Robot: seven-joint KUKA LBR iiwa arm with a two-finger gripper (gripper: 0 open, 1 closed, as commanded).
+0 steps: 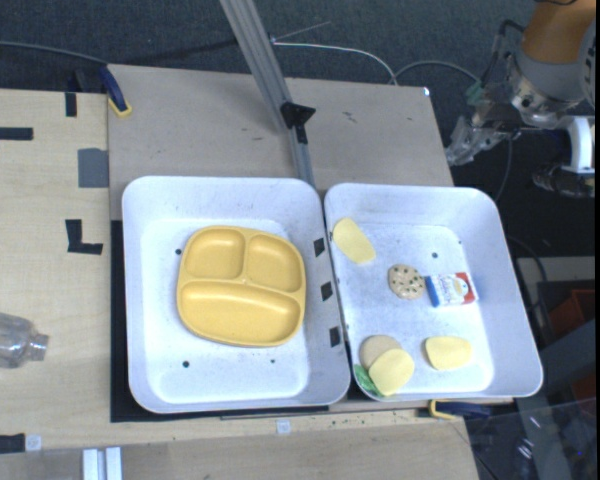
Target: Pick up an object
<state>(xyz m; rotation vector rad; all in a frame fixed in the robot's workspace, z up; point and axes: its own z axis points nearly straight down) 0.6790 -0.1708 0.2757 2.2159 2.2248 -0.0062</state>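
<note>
While arm waits past right bin's (500,268) far right corner, tool (470,140) hangs off surface; grip state: cannot tell. Cookie (406,281) near bin centre, open floor around it. Small carton (450,290) just right of cookie, print unreadable. Yellow pieces and sandwich (384,365) crowd near edge. Yellow plate (242,285) fills left bin (150,268).

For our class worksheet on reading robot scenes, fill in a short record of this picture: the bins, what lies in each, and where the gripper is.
left bin: yellow divided plate
right bin: cookie, small carton, three yellow pieces, one near the top left
gripper: above the bench, outside the right bin's far right corner
held object: none visible
</note>
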